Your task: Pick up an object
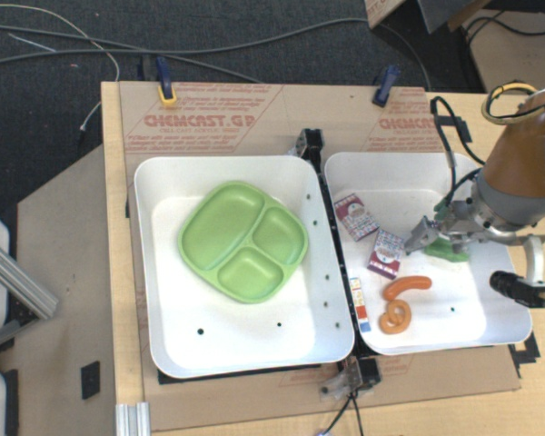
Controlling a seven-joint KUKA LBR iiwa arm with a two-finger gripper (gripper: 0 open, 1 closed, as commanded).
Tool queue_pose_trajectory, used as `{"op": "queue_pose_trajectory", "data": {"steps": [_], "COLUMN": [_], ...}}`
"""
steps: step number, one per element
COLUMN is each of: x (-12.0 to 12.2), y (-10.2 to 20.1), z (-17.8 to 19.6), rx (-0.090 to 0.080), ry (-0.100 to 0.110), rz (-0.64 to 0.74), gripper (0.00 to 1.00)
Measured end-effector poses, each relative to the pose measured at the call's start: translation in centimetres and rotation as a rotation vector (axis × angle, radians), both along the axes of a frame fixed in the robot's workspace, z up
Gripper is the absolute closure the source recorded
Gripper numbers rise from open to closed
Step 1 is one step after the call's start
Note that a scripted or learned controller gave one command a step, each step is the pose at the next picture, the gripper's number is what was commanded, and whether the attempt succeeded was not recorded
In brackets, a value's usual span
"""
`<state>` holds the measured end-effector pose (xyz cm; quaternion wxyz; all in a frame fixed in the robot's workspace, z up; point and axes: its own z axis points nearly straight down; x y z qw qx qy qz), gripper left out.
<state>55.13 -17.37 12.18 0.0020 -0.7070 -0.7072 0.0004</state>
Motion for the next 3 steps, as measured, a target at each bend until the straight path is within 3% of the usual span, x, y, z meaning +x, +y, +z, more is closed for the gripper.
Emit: {"op": "queue_pose_trajectory", "data": {"steps": [1, 3], "x": [0.1, 0.0], "y": [0.0, 0.4], "z": [1.2, 10.9], "rx": [-0.001, -0.004], "ry": [-0.003, -0.009], "rz": [-0.001, 0.001], "gripper": [1.00, 1.00]}}
